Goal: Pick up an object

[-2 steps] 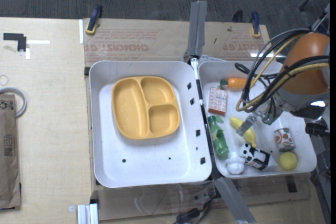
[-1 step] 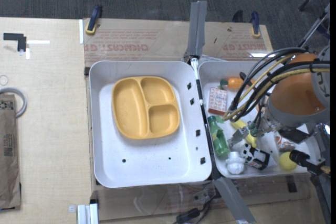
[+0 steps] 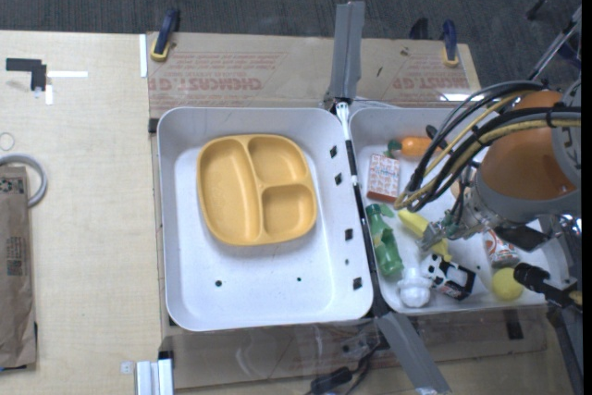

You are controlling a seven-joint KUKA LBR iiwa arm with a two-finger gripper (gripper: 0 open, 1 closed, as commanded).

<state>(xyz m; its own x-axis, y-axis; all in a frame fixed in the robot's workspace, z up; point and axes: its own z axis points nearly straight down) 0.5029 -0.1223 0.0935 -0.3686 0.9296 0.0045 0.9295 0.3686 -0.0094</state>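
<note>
Objects to grab are all piled in the right bin point(image 3: 363, 120), right under and around the gripper point(image 3: 450, 231), which hangs low over the clutter with cables looping above it. Can't tell how it's set, the wrist blocks that. Just left of it there's a yellow piece point(image 3: 413, 221), further left a green bottle point(image 3: 383, 242). A red-and-white packet point(image 3: 383, 177) sits up-left, a yellow ball point(image 3: 506, 284) down-right. Way off left, the other bin point(image 3: 176, 227) has a yellow divided plate point(image 3: 258, 190).
</note>
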